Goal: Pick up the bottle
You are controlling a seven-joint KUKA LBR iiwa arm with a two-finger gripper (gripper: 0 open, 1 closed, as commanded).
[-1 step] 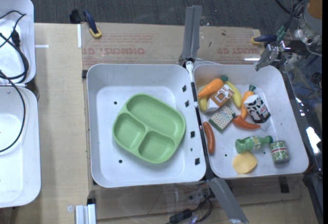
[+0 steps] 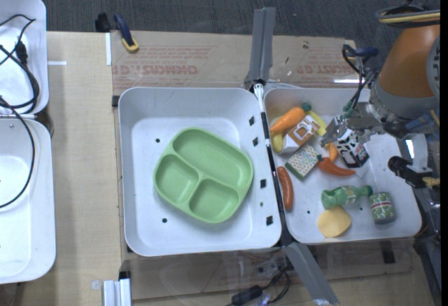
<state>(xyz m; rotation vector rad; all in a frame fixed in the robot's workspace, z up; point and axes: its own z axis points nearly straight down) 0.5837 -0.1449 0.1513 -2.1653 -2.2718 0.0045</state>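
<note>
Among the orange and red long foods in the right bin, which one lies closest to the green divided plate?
The red sausage, lying alone along the right bin's left wall, nearest the green plate. The carrot sits higher; the orange pepper lies further right.

One fixed camera above the bench

It looks down at a slant on both white bins (image 2: 129, 157) (the arm (image 2: 409, 66) enters from the right).

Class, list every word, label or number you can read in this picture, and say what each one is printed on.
"CHEMC..." in red, upside down and only partly legible: on the cardboard sheet behind the bins.
Label on the small carton: too blurred to read.
Label on the green can: too small to read.
Label on the green bottle: unreadable.
</note>
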